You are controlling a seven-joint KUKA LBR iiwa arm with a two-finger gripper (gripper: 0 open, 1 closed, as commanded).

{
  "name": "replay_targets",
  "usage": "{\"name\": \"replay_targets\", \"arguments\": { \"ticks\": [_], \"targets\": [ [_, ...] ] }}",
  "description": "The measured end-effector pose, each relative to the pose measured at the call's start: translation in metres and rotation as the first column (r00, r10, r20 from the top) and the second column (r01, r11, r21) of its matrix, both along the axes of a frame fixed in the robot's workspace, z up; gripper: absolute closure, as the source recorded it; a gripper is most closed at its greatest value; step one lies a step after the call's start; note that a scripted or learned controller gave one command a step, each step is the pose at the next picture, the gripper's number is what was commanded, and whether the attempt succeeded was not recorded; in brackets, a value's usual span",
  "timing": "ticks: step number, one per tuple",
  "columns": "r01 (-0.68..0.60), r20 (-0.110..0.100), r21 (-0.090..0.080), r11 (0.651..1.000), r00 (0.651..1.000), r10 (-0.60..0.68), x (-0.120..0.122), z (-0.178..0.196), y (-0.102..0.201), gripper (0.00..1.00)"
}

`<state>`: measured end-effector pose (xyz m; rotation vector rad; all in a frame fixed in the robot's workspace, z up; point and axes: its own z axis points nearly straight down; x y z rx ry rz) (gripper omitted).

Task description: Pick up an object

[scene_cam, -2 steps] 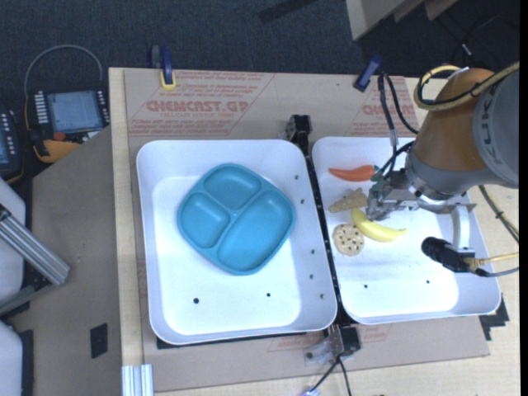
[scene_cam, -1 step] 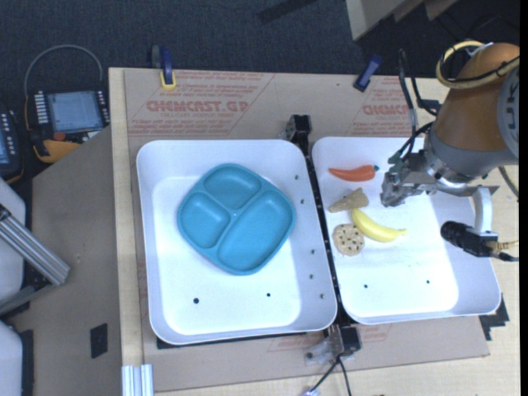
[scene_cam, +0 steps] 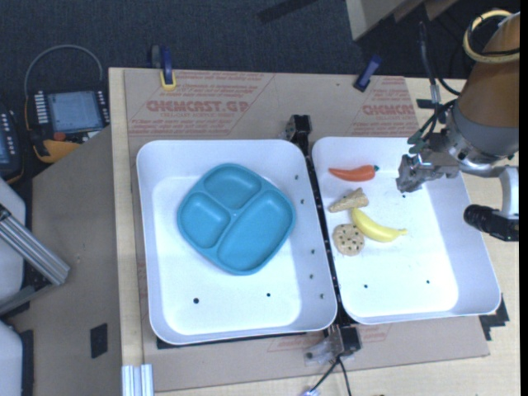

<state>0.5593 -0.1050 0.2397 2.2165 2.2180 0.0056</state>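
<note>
We see two shallow white bins side by side on the bench. The left bin (scene_cam: 157,221) holds a blue divided plate (scene_cam: 236,218) lying flat near its centre. The right bin (scene_cam: 429,295) holds four small objects clustered in its left half: an orange carrot (scene_cam: 352,172) farthest from us, a tan cone-shaped piece (scene_cam: 348,200) just nearer, a yellow banana (scene_cam: 376,226) to the right of a chocolate-chip cookie (scene_cam: 349,239), the banana close beside the cone. The gripper (scene_cam: 410,180) hangs over the far right part of the right bin, to the right of the carrot and apart from it; we cannot tell the state of the claw, and nothing is visibly held.
</note>
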Motion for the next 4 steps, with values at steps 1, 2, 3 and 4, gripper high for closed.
{"name": "replay_targets", "arguments": {
  "ticks": [1, 2, 3, 4],
  "targets": [
    [0.000, -0.001, 0.000, 1.000, 1.000, 0.000, 0.001, 0.032, 0.000, 1.00],
    [-0.004, -0.009, 0.003, 1.000, 1.000, 0.004, 0.017, 0.014, 0.045, 1.00],
    [-0.006, -0.004, 0.003, 1.000, 1.000, 0.006, 0.036, 0.011, 0.106, 1.00],
    [-0.004, -0.003, 0.001, 1.000, 1.000, 0.004, 0.046, 0.013, 0.158, 1.00]
  ]
}}
